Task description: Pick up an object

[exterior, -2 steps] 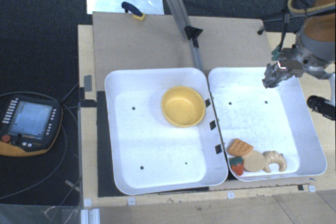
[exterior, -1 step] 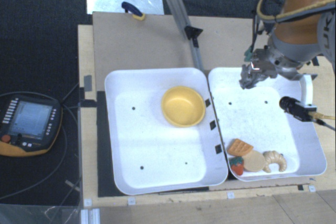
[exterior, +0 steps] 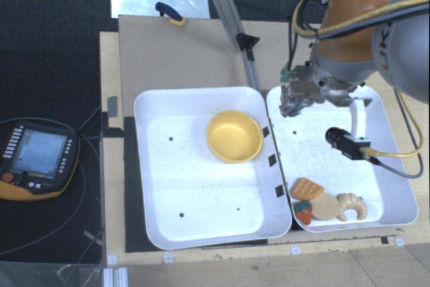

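Nothing is judged lifted as yet: the gripper [exterior: 293, 103], its state not to be told, is seen over the far left corner of the right bin [exterior: 390, 165], well apart from the toy foods [exterior: 327, 201] clustered at its near edge.

You have open floor across the middle of the right bin [exterior: 393, 201]; its near edge is crowded by toy food [exterior: 327, 201]. In the left bin [exterior: 151, 165], only the yellow bowl [exterior: 234, 136] by the far-right corner blocks passage.
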Controlling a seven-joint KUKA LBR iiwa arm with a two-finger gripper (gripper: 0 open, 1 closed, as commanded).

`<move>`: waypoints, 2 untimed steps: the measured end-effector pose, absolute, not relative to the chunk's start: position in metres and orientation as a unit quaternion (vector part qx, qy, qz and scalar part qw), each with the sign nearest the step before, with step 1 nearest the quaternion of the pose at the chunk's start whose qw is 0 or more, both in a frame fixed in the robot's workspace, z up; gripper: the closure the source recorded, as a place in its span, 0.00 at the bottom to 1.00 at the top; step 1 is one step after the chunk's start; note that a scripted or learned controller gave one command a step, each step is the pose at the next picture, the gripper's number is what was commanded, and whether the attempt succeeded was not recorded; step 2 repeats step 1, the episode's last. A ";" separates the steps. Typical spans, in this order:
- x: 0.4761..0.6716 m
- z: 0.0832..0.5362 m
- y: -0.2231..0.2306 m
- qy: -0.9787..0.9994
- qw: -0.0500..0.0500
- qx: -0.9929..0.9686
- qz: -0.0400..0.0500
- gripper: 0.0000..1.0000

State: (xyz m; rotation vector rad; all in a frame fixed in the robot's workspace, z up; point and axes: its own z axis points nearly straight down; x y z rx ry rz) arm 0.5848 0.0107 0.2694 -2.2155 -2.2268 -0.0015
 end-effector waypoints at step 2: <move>0.588 0.262 0.056 -0.709 0.000 -0.706 0.000 1.00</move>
